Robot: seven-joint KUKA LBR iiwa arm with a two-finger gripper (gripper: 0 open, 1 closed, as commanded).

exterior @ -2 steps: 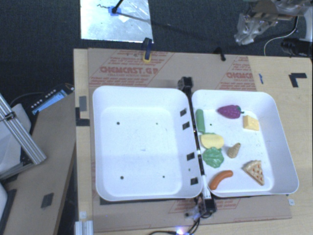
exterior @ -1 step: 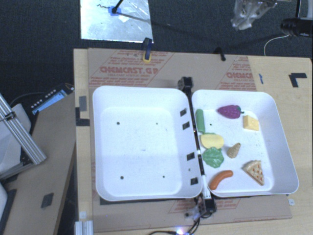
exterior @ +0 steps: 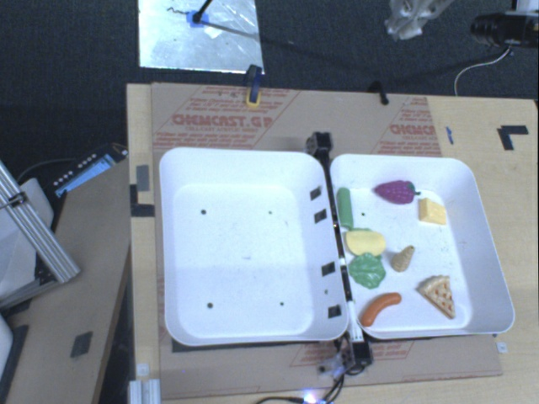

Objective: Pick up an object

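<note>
Nearest the camera, the front rim of the left bin (exterior: 244,337) is seen, with the right bin (exterior: 484,251) touching it along a shared edge. All items are held in the right bin. In descending size: a purple eggplant-like piece (exterior: 394,192) at the back; a yellow piece (exterior: 365,242) beside a green stick (exterior: 344,208) along the divider; a green leafy piece (exterior: 367,269); a pizza wedge (exterior: 438,295); an orange sausage (exterior: 381,307); a cheese block (exterior: 433,211); a small tan cone (exterior: 402,257). The gripper (exterior: 410,15) is suspended well beyond the bins at the upper right; whether it is released or clenched cannot be told, and nothing is seen grasped.
</note>
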